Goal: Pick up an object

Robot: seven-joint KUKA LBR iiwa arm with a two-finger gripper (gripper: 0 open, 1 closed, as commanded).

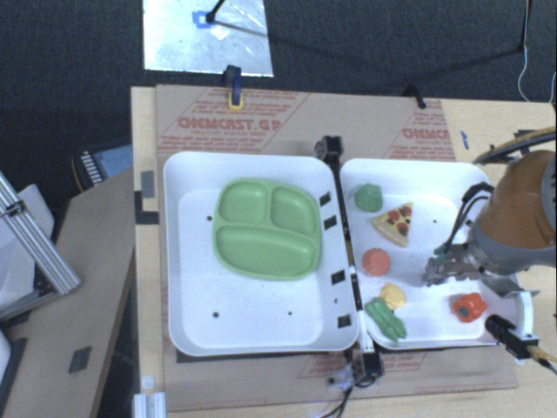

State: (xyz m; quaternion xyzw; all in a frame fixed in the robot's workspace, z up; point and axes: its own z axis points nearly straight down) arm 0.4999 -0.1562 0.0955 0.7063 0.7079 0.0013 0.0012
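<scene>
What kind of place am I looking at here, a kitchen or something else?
Probably a robot test lab, not a kitchen. A robot arm reaches over two white bins on a cardboard-covered bench, and the food is toy food: a pizza slice beside a green divided plate.

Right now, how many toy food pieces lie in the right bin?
6: green ball and pizza slice at the far side, pink-red piece in the middle, yellow, green and red-orange pieces near. The arm may hide more.

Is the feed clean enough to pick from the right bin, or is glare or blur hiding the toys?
Camera view: soft overall, slightly grainy; the right bin is bright white but not blown out, so the pizza slice and red tomato read clearly; strongest glare is on the shiny sheet at top; the gripper is dark and blurry.
</scene>
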